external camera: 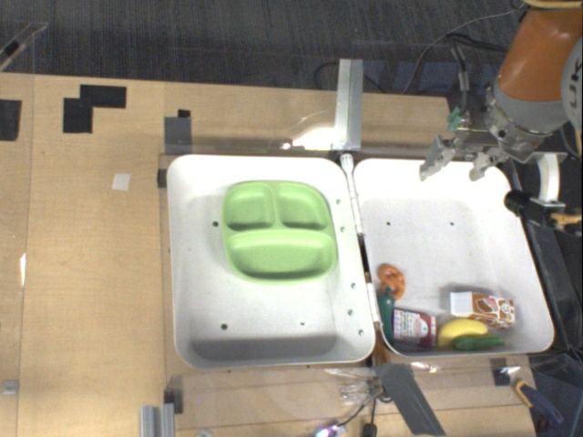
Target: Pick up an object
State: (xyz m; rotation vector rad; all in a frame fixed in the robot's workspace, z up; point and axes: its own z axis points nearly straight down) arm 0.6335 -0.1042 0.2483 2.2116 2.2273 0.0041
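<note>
My gripper (455, 161) hangs over the far edge of the right bin (455, 235), fingers spread apart and open with nothing between them. Well below it, along the bin's near edge, lie an orange toy (392, 280), a dark red pouch (413, 328), a yellow banana (458, 330), a green piece (480, 342) and a small brown and white box (492, 309). None of them touches the gripper.
The left bin (196, 271) holds a green divided plate (277, 228). A metal post (349, 107) stands behind the seam between the bins. Cables run behind the right bin near the arm's orange band (537, 48).
</note>
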